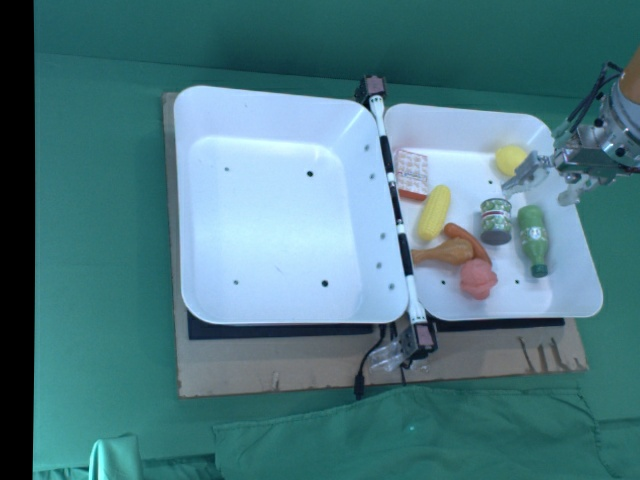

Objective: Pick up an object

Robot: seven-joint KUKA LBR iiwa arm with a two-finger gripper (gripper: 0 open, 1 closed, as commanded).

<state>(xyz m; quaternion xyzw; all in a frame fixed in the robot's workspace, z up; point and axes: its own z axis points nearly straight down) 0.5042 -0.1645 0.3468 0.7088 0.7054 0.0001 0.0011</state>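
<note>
Yellow lemon [511, 158] lies just left of the hand [548, 180].

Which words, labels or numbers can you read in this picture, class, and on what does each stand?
None can be read.
Green bottle: pale label, too small to read.
Small can: printed band, blurred.
Red and white packet: pattern or print, too blurred to tell.

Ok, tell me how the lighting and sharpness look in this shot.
Camera view: a green-teal cast tints everything; light is even and soft, with a faint shadow inside the left bin and no harsh glare on the right bin. The corn and green bottle read fairly sharp; the gripper looks slightly soft.
</note>
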